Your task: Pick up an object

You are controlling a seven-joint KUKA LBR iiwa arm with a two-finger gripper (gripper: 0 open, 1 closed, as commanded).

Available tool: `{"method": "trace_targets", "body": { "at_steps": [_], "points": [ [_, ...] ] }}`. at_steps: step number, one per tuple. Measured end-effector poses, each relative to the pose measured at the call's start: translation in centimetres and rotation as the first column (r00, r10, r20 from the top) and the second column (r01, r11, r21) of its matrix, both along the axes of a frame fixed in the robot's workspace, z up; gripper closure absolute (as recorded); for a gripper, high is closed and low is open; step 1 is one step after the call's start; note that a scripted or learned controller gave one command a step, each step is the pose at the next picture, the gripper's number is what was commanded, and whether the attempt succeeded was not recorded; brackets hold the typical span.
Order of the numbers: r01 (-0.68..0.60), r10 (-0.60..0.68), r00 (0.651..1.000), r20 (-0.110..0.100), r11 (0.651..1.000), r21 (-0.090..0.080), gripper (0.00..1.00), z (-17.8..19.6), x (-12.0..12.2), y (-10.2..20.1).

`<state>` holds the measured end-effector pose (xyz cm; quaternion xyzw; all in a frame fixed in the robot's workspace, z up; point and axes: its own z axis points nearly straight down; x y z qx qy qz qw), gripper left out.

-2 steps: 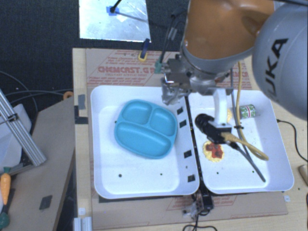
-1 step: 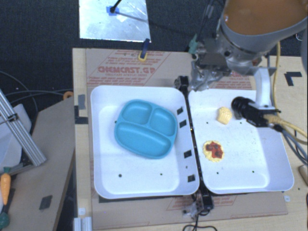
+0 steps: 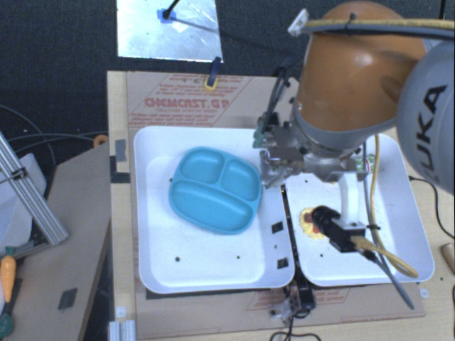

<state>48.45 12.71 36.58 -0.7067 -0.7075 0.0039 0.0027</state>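
Observation:
A light blue divided plate (image 3: 215,189) lies tilted in the left bin (image 3: 163,261), toward its right half. In the right bin (image 3: 409,219) a small yellow thing (image 3: 307,223) with red marks rests near the left wall, partly hidden by the arm's hardware. My gripper (image 3: 273,168) hangs over the ridge between the two bins, just beside the plate's right edge. The wrist and the orange band cover most of it from above. Nothing shows between its fingers.
Both bins rest on a cardboard sheet (image 3: 185,101). A shiny metal sheet (image 3: 167,20) lies behind them. An aluminium rail (image 3: 28,197) and an orange-handled tool (image 3: 7,275) lie off the bench at the left.

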Motion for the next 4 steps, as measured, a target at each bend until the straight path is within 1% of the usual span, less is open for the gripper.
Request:
{"method": "trace_targets", "body": {
  "at_steps": [1, 2, 3, 4],
  "points": [
    [0.001, -0.001, 1.000, 0.012, 1.000, 0.002, 0.00, 0.5, 0.2, 0.0],
    [-0.002, 0.002, 1.000, 0.015, 1.000, 0.004, 1.00, 1.6, 0.3, 0.0],
    [-0.006, 0.006, 1.000, 0.017, 1.000, 0.005, 1.00, 6.6, 0.2, 3.0],
    [-0.009, 0.009, 1.000, 0.016, 1.000, 0.004, 1.00, 7.4, 0.3, 2.8]
  ]
}}
